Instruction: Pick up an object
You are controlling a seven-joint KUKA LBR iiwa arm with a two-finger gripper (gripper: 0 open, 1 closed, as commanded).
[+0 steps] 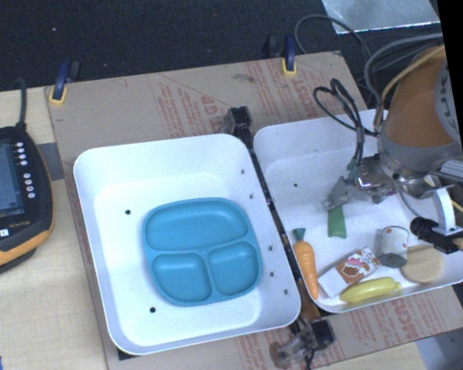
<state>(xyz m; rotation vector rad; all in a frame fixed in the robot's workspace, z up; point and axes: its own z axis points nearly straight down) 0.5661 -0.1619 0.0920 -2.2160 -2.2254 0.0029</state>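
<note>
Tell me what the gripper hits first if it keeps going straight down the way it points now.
Most likely the green block: the gripper points down and left into the right bin, its tip just above the block. Depth is unclear, so it may meet the bin floor beside it.

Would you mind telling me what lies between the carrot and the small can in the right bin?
In the camera view, a snack packet lies between the carrot and the can.

The KUKA iiwa arm [419, 116] is showing a rounded orange band above a grey wrist housing. Black cables [344, 107] are looping behind it, running toward the metallic grey gripper [340, 194], and a white bracket with black fittings is sitting on the wrist behind the jaws.
</note>
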